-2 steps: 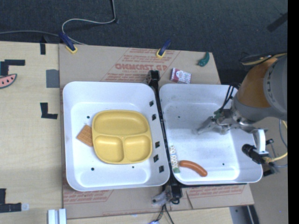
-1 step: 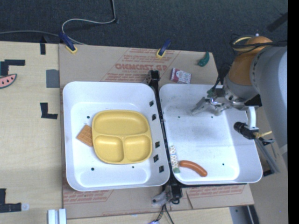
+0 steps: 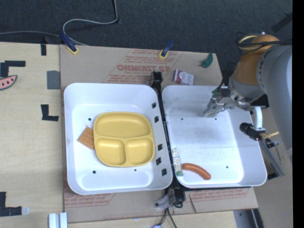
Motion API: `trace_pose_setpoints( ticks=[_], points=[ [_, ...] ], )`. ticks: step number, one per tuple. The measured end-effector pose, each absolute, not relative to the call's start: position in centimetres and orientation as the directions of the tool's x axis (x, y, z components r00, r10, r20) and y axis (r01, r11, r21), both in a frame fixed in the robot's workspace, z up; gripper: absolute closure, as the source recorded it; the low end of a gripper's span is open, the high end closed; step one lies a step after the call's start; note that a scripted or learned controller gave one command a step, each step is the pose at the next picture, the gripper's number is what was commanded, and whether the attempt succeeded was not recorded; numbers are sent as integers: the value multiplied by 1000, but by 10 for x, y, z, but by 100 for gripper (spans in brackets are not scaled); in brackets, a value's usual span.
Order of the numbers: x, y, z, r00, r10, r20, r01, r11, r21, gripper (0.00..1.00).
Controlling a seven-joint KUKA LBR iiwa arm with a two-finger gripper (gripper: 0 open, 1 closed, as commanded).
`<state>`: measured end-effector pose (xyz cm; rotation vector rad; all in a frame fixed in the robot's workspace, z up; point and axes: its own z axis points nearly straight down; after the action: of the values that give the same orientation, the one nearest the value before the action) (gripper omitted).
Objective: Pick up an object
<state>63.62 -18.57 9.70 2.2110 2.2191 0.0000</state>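
Gripper hanging far from anything worth picking.

At left-centre of the frame, a yellow divided plate is lying in the left bin, partly covering a tan cracker; lower centre-right, an orange sausage is resting in the right bin. The gripper is hovering upper right over bare floor, its spread too blurred to judge. Closing here is risking a grasp on nothing.

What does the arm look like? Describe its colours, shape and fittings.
The arm is a thick, rounded grey body with an orange band above the wrist. A yellowish cable loops over the band. The gripper is small, grey and metallic. A white fitting with a black part sits beside the wrist.
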Motion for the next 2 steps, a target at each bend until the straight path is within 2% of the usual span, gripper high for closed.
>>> trace_pose_setpoints(
  ticks=[1, 2],
  points=[
    [636, -186, 97, -4, 1000, -7, 1000, 4, 6, 0],
    [636, -186, 106, -5, 1000, -8, 1000, 5, 5, 100]
  ],
)
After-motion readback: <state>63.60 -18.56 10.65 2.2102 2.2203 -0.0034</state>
